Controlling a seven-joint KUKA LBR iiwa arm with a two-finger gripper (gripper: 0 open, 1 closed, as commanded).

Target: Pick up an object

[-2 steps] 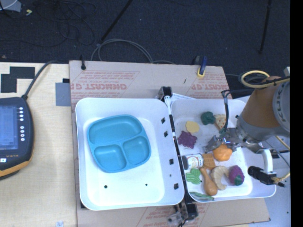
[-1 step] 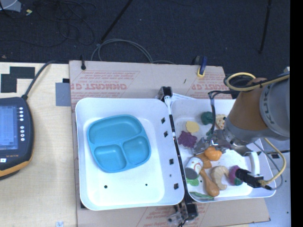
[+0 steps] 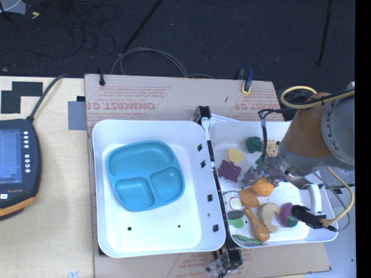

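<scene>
Two bins | one blue tray | fingers: cannot tell

Colours, placed from the blue tray:
- Tray: sky blue, plain, three compartments.
- Left bin under it: white.
- Right bin, right of tray: white.
- In right bin: yellow piece, dark green piece, purple piece, orange ball, magenta piece.
- Arm, far right: grey, orange band.
- Bench, above tray: tan cardboard, red print.
</scene>
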